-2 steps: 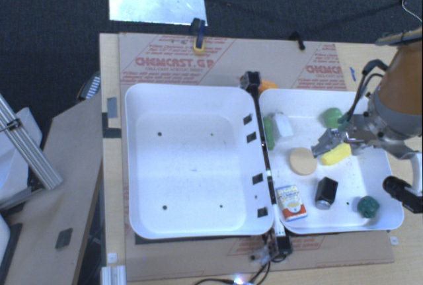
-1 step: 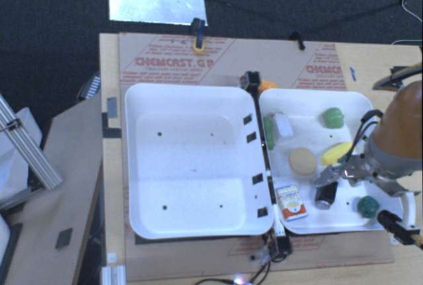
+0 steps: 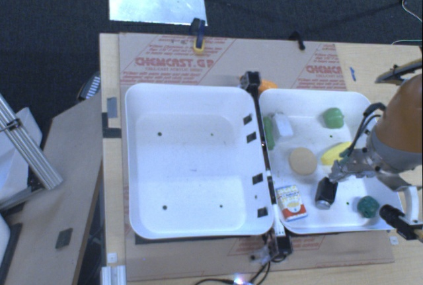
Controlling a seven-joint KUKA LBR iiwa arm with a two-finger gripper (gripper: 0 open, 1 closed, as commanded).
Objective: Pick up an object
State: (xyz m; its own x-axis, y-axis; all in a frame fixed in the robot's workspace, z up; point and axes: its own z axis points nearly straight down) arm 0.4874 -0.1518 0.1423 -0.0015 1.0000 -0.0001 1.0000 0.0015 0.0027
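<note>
White plastic, glossy, rounded corners: two shallow bins side by side on the worktop (image 3: 165,55), which is covered by a clear sheet with red printed lettering. Left bin (image 3: 142,164) takes the centre of the frame; right bin (image 3: 360,105) sits at right-centre. Black clips run down the seam between them.

Objects in right bin:
- dark cylinder can (image 3: 324,192), shiny, tilted, lower middle of that bin.
- round tan disc (image 3: 303,161), flat, matte, just upper left of the can.
- yellow curved piece (image 3: 334,153), banana-like, right of the disc.
- green rounded lump (image 3: 333,118), upper right of the bin.
- dark green bumpy ball (image 3: 367,205), lower right corner.
- small printed box (image 3: 291,203), red and white, flat against the bin's lower left edge.
- green stick-shaped item (image 3: 268,132) and a pale block (image 3: 283,125) near the seam.
- orange thing (image 3: 267,86) peeking at the bin's top edge; shape unclear.

Arm comes in from the right edge, orange band (image 3: 404,122) bulky, grey wrist below it. End effector (image 3: 336,175) points left and down, directly above the can's top end, just beside the yellow piece. Cannot tell whether it is released or clenched; contact with the can is unclear.
</note>
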